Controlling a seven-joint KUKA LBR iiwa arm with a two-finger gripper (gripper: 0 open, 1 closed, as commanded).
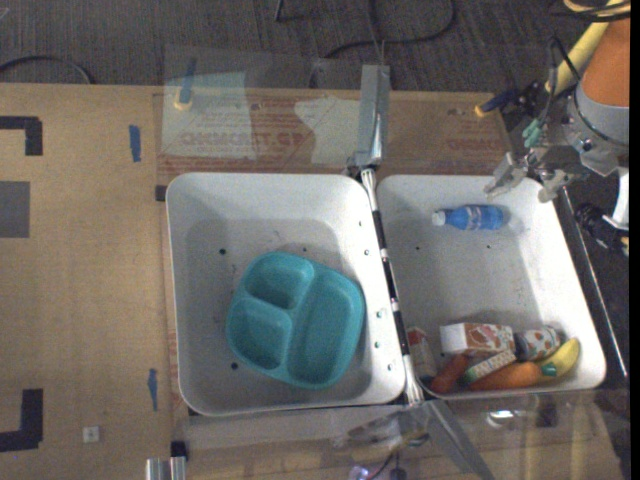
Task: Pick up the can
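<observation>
Can [537,342] sits untouched at the front of the right bin [420,208], wedged in the clutter between the small carton [478,337] and the banana [563,358]. My claw [525,178] hangs over the bin's far corner, near the blue bottle [472,217], prongs spread and empty — I'd judge the reach, descent and grasp are all left to do.

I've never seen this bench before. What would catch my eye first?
A teal divided tray lies in the left bin. In the right bin, a blue bottle lies alone near the gripper, with food items, a banana among them, piled along the near edge.
</observation>
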